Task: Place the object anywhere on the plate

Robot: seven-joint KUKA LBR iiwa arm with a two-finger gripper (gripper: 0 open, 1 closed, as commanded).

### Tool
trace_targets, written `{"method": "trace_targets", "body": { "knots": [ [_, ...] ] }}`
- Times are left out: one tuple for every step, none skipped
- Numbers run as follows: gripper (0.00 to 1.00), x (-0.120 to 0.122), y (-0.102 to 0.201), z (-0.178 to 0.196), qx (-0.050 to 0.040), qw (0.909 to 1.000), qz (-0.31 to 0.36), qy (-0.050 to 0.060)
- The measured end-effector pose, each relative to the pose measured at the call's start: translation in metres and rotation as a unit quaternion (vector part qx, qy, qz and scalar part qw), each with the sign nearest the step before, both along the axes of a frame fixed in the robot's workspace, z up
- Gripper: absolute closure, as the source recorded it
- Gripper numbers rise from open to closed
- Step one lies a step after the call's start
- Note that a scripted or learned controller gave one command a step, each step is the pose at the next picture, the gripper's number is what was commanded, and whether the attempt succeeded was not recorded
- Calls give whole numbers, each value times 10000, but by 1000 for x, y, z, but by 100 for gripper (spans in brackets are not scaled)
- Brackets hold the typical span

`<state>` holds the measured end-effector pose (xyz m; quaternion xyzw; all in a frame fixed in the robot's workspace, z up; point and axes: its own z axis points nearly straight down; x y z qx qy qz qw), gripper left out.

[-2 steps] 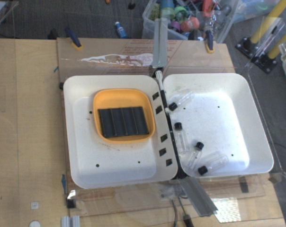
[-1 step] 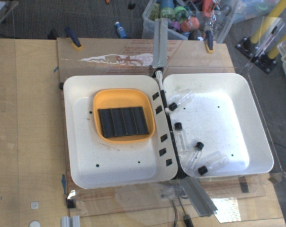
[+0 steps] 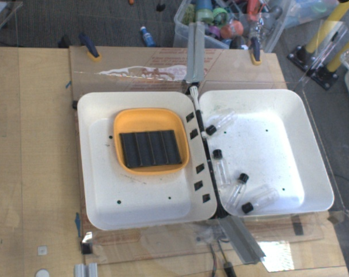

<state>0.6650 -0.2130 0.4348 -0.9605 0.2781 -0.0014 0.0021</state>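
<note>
An orange plate point(image 3: 151, 120) sits in the left white bin point(image 3: 99, 195). A black ribbed rectangular object point(image 3: 150, 149) lies flat on the plate, covering most of its middle and front. Several clear plastic vials with black caps point(image 3: 239, 184) lie scattered in the right white bin point(image 3: 296, 154), mostly along its left side and front.
A metal divider bar point(image 3: 195, 59) runs between the bins from the back. Black clips point(image 3: 199, 168) line the seam between the bins. A clear tub of colourful toys point(image 3: 238, 7) stands behind the bench. Blue clamps point(image 3: 92, 52) hold the cardboard at the back.
</note>
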Motion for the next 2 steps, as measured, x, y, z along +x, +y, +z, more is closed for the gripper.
{"method": "trace_targets", "body": {
  "knots": [
    [100,3,-7,-1,-3,9831,1829,3],
    [100,3,-6,0,0,9829,1840,0]
  ]
}}
